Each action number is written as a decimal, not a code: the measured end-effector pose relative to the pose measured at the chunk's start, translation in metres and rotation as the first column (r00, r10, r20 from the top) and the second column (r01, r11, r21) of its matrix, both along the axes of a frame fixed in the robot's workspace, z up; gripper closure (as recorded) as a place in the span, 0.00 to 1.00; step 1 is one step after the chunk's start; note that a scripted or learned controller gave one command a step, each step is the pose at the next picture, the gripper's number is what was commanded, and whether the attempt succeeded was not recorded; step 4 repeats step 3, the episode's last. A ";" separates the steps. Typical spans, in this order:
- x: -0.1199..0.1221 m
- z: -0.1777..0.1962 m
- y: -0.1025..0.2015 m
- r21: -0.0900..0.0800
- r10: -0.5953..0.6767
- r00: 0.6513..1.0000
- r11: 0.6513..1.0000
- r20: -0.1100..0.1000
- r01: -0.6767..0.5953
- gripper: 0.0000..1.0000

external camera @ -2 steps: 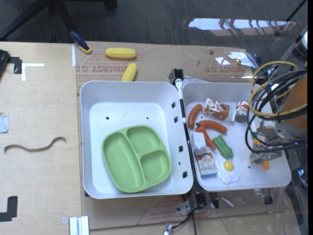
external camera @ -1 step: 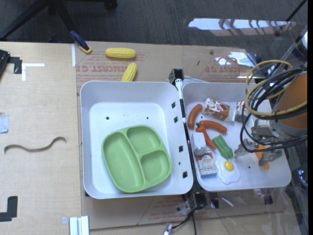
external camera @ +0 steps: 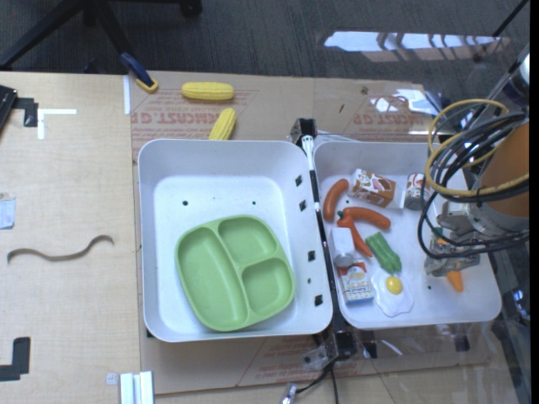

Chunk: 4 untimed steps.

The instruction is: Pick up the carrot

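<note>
The left bin (external camera: 152, 251) holds one thing: a green plate (external camera: 234, 269) with three compartments, lying toward the bin's near edge, nothing in its compartments.

The right bin (external camera: 480, 310), touching the left bin along a shared wall, holds the food. Taking the fried egg (external camera: 393, 291) as the landmark, near the bin's front edge: just left of it, touching or nearly so, lies a small printed carton (external camera: 357, 284). Behind the carton lies a small red, white and grey piece (external camera: 346, 255) I cannot identify. Just behind the egg lies a green pepper (external camera: 383, 252), tilted. Behind and left of the egg, past the pepper, lies an orange-red sausage (external camera: 367, 217), with a second one (external camera: 334, 199) further left by the shared wall. A slim red-orange stick (external camera: 360, 242) lies between the pepper and the unidentified piece. Far behind the egg sits a packet with a brown and white label (external camera: 373, 188), and to its right a small tin (external camera: 413, 191).

The carrot (external camera: 456, 281) is to the right of the egg, well apart from it, near the bin's right side. The gripper (external camera: 449, 263) is directly over it, touching or just above its upper end; whether the fingers are released or clenched on it cannot be told.

Beyond both bins, far behind the egg and to the left, two corn cobs (external camera: 208, 92) (external camera: 222, 124) lie on the cardboard.
</note>
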<state>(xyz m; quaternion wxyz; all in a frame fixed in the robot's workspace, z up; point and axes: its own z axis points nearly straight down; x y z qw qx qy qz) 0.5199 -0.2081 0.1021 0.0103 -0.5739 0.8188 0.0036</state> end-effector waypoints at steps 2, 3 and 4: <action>-0.041 -0.012 -0.001 0.003 0.353 0.936 0.936 -0.009 -0.353 0.00; -0.039 -0.003 -0.003 -0.002 0.348 0.937 0.937 -0.006 -0.348 1.00; -0.039 -0.003 -0.003 -0.002 0.348 0.937 0.937 -0.006 -0.348 1.00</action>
